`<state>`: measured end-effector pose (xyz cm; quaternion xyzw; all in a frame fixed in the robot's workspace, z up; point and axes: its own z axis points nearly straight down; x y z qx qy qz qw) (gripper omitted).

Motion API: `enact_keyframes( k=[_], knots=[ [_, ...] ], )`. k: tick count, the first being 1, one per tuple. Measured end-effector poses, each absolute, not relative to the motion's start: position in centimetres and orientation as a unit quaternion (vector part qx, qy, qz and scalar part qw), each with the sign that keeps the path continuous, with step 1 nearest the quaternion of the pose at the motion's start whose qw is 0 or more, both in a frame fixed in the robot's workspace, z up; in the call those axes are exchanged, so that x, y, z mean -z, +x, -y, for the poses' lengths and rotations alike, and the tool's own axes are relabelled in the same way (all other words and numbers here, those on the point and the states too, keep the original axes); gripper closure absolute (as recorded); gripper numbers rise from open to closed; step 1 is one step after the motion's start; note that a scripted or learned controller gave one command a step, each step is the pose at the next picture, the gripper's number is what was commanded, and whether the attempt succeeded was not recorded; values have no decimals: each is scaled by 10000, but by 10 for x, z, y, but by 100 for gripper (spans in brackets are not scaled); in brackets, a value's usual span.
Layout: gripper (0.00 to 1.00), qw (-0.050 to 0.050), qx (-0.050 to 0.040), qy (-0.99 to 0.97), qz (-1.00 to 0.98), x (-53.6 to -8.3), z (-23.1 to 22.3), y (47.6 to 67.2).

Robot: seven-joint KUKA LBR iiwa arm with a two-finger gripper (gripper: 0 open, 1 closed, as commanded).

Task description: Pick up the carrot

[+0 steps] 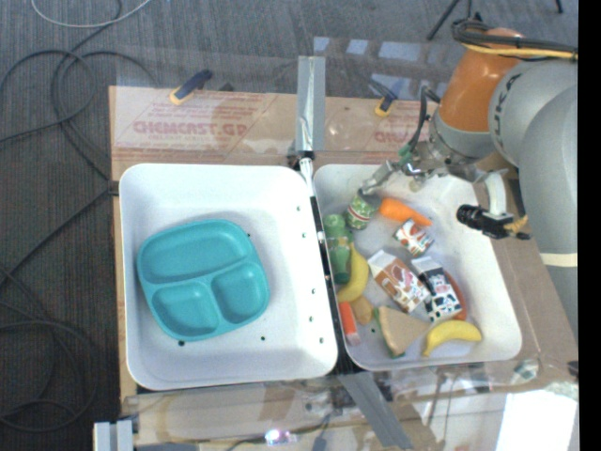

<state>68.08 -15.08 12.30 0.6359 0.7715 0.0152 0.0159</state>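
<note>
The carrot [404, 211] is a short orange piece lying in the upper part of the right bin [498, 280], its tip pointing right. My gripper [392, 172] hangs over the bin's upper left area, just above and to the left of the carrot. It is beside a small green-lidded can [360, 211]. Nothing shows in the gripper, and the carrot lies free on the bin floor. The grey arm with its orange band [477, 92] comes in from the upper right.
The right bin also holds a green vegetable [336, 235], two bananas [356, 275] [451, 335], a small can [414, 238], two cartons [402, 284] [441, 295], a bread slice [401, 331] and a thin orange stick [348, 320]. A teal divided plate [202, 278] lies in the left bin [188, 181].
</note>
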Motion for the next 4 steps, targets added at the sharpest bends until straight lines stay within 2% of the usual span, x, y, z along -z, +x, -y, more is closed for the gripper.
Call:
enact_keyframes(
  k=[1, 2, 3, 4],
  knots=[
    [0, 87, -77, 6487, -7610, -100, 153, 677],
    [0, 47, -1, 6361, -7716, -88, 152, 655],
    [100, 22, 3, 6352, -7723, -98, 151, 654],
    [100, 7, -4, 6502, -7598, -211, 61, 666]
  ],
)
